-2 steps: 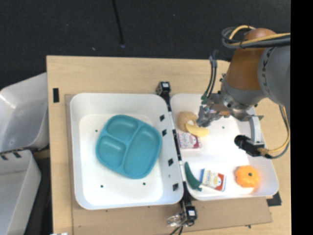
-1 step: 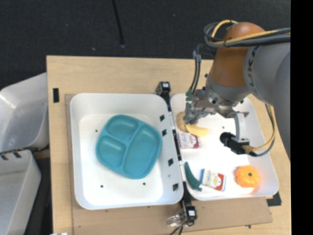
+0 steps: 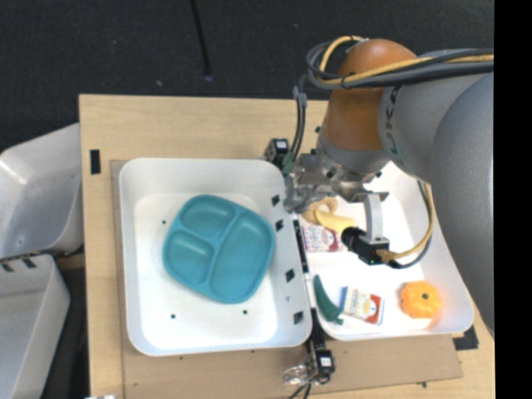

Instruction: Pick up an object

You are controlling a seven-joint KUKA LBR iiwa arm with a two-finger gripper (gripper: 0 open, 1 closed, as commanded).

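Nearest the viewer, the front edge of the pale wooden worktop [image 3: 208, 381] carries a small metal clip-like fitting [image 3: 306, 372] at the seam between the two bins. In the right bin [image 3: 453, 318], closest to the front, lie a dark green tool-shaped item [image 3: 327, 299], a small white carton with red and blue print [image 3: 362, 306] just beside it, and an orange pumpkin-shaped toy [image 3: 420, 299] near the right rim. Farther back in the same bin sit a small printed packet [image 3: 318, 238] and a pale yellow banana-like object [image 3: 332, 216], the latter partly covered by the arm's fittings. The left bin [image 3: 141, 306] holds a teal divided plate [image 3: 219, 248] with three compartments, lying flat near its centre.

The tool [image 3: 301, 191] hangs low over the inner far corner of the right bin, just beside the banana-like object; its fingers merge with brackets and cables, so whether they stand wide or narrow cannot be told, and nothing is visibly held. The orange band [image 3: 366, 98] and grey arm [image 3: 449, 115] hide the bin's far right part.

Beyond the worktop lies dark carpeted floor [image 3: 166, 32]. A white container [image 3: 37, 198] is cut off at the left edge.
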